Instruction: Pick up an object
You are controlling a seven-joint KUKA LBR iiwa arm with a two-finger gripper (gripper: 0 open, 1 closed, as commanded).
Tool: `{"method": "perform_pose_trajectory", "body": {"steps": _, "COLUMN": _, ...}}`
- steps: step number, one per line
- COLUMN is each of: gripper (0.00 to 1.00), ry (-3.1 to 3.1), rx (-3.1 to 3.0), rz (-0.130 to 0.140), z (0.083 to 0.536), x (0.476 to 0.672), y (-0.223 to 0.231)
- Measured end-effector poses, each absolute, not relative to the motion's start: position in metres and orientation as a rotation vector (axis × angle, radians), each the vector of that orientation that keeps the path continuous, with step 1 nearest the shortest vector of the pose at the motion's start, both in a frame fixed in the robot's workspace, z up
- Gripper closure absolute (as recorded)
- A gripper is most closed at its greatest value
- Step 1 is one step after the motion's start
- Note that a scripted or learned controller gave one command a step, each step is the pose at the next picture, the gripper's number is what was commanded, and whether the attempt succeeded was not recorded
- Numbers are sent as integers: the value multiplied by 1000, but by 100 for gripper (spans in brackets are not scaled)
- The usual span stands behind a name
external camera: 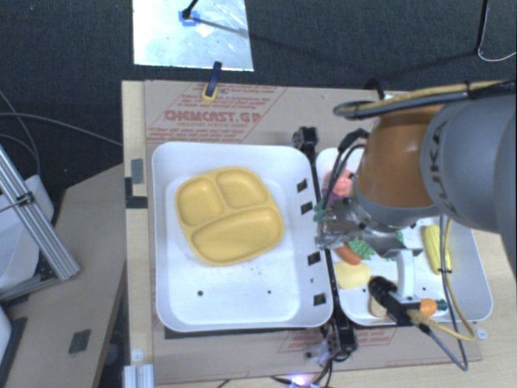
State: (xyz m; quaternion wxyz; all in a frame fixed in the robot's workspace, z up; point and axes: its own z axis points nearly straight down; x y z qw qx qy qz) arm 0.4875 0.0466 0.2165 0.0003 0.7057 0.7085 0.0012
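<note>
The grey arm with its orange band [396, 168] hangs over the right bin [477, 297] and hides most of it. My gripper [349, 234] is low at that bin's left side, its tips buried among small toy foods. Around it lie a pink piece [343, 186], an orange carrot-like piece with green [349, 254], a pale yellow piece [352, 276] and a yellow corn-like piece [432, 246]. I cannot make out anything held between the gripper tips.
The left bin [174, 293] holds a yellow three-compartment plate [229, 215]. Black clips line the divider [317, 241] between the bins. Cables [440, 330] trail over the right bin's front. A blue and yellow object [212, 81] lies on the cardboard behind.
</note>
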Motion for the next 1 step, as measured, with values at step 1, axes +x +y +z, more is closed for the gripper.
{"method": "perform_pose_trajectory", "body": {"steps": 1, "gripper": 100, "ry": 2221, "rx": 2209, "rz": 19, "z": 339, "x": 488, "y": 42}}
